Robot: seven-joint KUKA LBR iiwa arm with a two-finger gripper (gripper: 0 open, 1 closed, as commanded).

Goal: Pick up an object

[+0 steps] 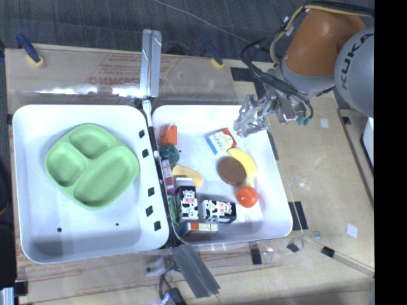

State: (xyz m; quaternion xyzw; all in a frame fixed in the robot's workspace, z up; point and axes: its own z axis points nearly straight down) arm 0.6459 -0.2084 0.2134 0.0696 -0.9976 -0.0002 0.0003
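**A:** Going left to right, what's on the bench?

**B:** The left bin (pixel 38 234) holds a green divided plate (pixel 92 164). The right bin (pixel 280 215) has all the small things. Along its left wall sit a small orange piece (pixel 170 133) and a dark green one (pixel 168 151). Below those are two cartons with a black-and-white cow pattern (pixel 187 203), the second lying on its side (pixel 219 211). Then a brown round cookie (pixel 231 170), a banana (pixel 244 161), a red tomato (pixel 247 197) and a small blue-and-white packet (pixel 220 140).

**A:** And the gripper?

**B:** The gripper (pixel 249 123) hangs over the top right corner of the right bin, at the end of the grey arm with its orange band (pixel 321 40). I can't tell whether it is apart or together; it is too blurred. Nothing shows between its tips.

**A:** Which thing is nearest to it?

**B:** I'd judge the packet, just below and to the left of the tips. The banana comes next. Its long axis runs from upper left to lower right, with its upper end just beside the packet. The cookie touches the banana's left side, which could crowd a grasp there.

**A:** Any writing you can read?

**B:** "KUKA" in part on the arm's grey casing at the right. The packet's print and the red lettering on the sheet behind the bins are too small to make out.
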